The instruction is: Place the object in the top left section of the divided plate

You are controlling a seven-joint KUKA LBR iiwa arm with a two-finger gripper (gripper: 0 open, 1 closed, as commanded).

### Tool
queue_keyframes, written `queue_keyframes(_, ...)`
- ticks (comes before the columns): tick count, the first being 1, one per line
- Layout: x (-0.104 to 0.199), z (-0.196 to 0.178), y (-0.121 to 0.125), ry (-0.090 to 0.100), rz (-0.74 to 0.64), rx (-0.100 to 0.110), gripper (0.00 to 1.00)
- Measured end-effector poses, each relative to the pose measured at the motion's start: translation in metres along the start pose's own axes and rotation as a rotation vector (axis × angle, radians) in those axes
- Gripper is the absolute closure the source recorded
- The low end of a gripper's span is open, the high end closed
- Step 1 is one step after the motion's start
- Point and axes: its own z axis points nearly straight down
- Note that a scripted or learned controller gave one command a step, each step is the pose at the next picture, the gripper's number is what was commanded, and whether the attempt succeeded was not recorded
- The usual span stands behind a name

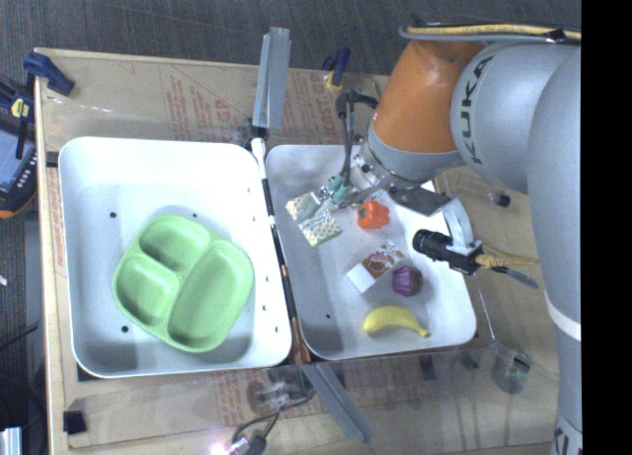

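Two white bins (74, 246) share our counter (178, 88); our hand (348, 189) hovers beside the orange object (373, 214), its grip impossible to tell; green divided plate (184, 282) left.

Arm (464, 108) low (pincer (348, 189) downward)

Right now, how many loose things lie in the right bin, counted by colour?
Yellow: 1, the banana
Purple: 1, the round purple item
Orange: 1, the small orange item
Mixed colours: 2, the green patterned packet and the brown and white packet
Total: 5
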Motion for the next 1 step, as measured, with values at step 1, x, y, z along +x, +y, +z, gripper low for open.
queue_keyframes(1, 0.0564, -0.0851, 0.0195, 0.002, -0.041, -0.001, 1.00)
